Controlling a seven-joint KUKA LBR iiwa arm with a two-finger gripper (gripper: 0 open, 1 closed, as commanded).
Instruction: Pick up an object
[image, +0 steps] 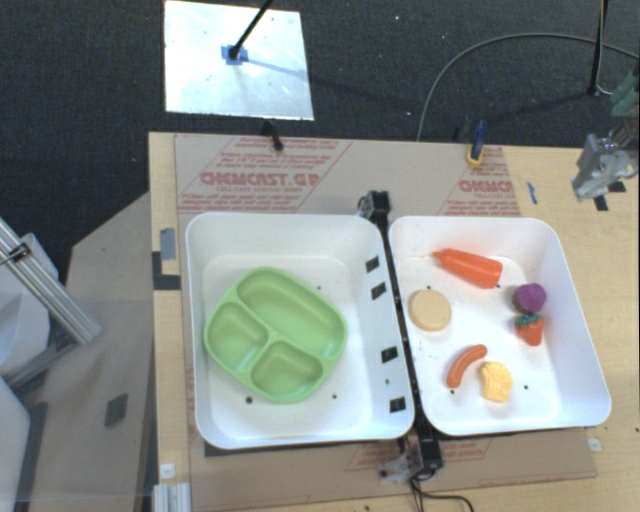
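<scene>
The gripper (603, 172) is just past the far right corner of the right bin (581, 300). It is a small, lumpy block of shiny grey metal with a little dark bit under it. Above it is a pale green-grey part, and a thin dark cable (600, 45) runs up from there

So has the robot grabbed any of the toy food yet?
Not yet. The gripper sits off past the right bin's far corner with nothing in it. The carrot, cookie, purple ball, strawberry, sausage and yellow piece all lie inside. Everything is left to do.
</scene>
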